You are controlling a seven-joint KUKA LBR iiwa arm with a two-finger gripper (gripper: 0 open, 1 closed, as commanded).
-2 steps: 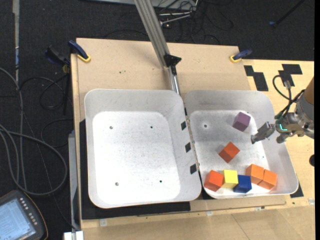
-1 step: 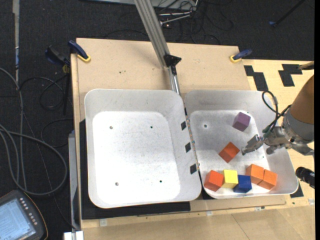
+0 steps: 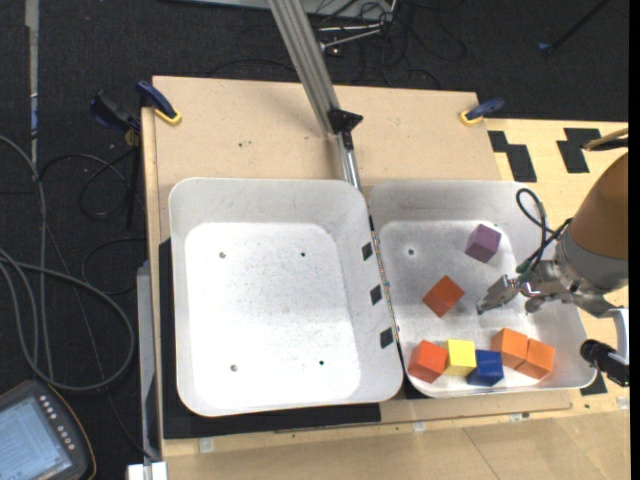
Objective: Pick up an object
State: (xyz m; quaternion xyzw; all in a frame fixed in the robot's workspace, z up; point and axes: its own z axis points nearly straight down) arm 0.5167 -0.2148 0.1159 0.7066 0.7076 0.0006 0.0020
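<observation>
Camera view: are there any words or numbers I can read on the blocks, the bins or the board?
None can be read.
Blocks, like the purple block and yellow block: plain faces, no letters.
White bins: no labels.
Board: black patches at the right, but those are shapes, not words.
Screen at bottom left: too blurred to read.

two shallow white plastic bins (image 3: 190, 268); four orange cubes (image 3: 443, 295), one yellow cube (image 3: 461, 354), one blue cube (image 3: 488, 368), one purple cube (image 3: 484, 242).
</observation>
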